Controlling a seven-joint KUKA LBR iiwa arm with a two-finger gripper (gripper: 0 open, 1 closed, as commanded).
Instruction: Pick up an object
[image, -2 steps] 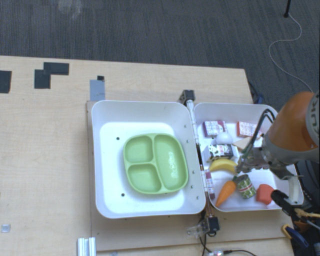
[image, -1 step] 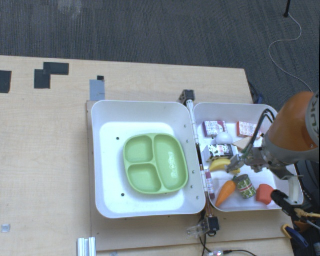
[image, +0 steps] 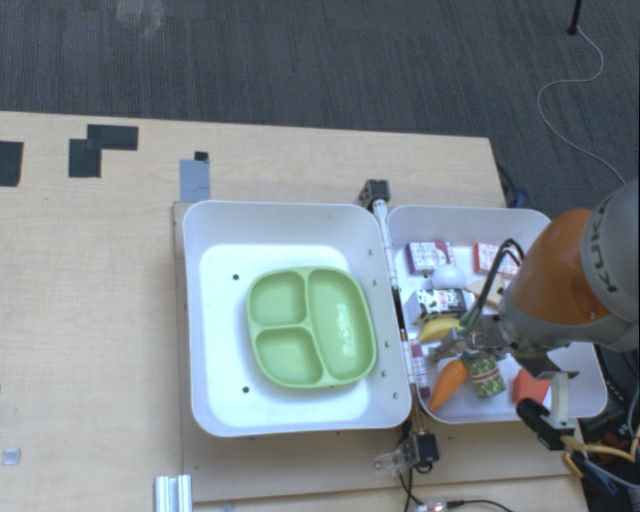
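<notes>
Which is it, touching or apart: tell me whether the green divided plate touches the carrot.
Apart. The camera view shows the green divided plate lying in the left bin, while the carrot lies in the right bin, with both bins' walls between them.

The grey, orange-banded arm (image: 570, 275) reaches in from the right, wrist angled downward.
</notes>
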